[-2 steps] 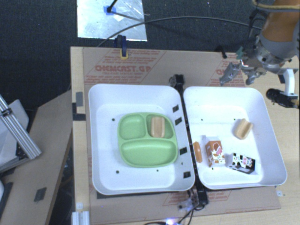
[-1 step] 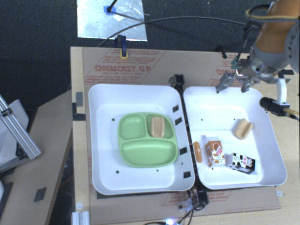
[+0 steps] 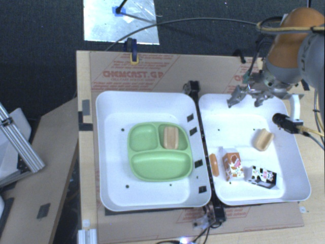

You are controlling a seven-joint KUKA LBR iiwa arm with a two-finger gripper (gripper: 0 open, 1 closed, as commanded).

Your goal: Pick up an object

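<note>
Objects for picking lie in the right bin (image 3: 299, 184); claw (image 3: 246, 96) hovers over its far edge, carrying nothing.

Camera view: a tan bread roll (image 3: 263, 139) sits mid-right, well apart from the claw; a small orange sausage (image 3: 214, 164), a red-and-white carton (image 3: 232, 166) just beside it, and a black-and-white packet (image 3: 263, 176) cluster toward the near edge. Spacing probably leaves each item room for a grasp. Claw fingers stand spread, nothing between them, poised above bare bin floor — likely pre-descent. Left bin (image 3: 111, 136) holds a green divided plate (image 3: 158, 159) with a second roll (image 3: 170, 136) in its upper-right compartment. Both bins rest on the worktop (image 3: 101, 70).
</note>
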